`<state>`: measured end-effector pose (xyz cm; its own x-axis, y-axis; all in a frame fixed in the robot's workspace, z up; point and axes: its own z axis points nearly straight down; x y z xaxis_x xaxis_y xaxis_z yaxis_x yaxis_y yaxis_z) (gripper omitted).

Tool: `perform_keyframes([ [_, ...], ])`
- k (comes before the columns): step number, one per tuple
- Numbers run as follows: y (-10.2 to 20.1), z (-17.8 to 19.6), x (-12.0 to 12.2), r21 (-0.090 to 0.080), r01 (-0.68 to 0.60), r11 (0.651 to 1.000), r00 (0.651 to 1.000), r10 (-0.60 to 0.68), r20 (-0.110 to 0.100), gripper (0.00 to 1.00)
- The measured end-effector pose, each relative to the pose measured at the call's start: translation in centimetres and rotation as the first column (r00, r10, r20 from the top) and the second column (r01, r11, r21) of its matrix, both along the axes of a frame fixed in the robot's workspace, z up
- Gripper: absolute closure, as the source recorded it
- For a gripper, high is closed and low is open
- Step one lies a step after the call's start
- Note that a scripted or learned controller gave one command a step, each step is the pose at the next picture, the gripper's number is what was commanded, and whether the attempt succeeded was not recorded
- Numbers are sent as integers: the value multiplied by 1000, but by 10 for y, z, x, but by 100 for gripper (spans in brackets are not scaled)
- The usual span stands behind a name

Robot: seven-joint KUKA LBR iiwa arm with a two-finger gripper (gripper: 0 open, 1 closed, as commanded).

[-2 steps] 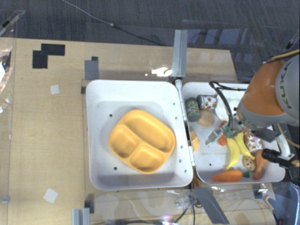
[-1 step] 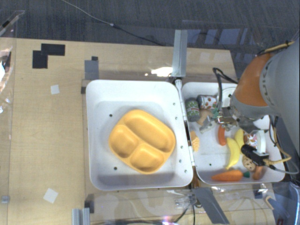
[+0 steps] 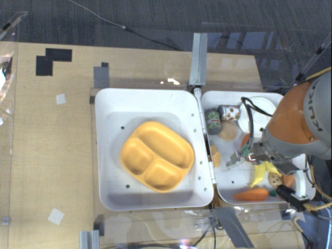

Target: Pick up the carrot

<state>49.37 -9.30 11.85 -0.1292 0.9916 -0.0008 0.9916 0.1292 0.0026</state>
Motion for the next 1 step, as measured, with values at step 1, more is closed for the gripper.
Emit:
perform_keyframes([
  [1,-7,8,19,1,470,882,882,-470,-1,0],
])
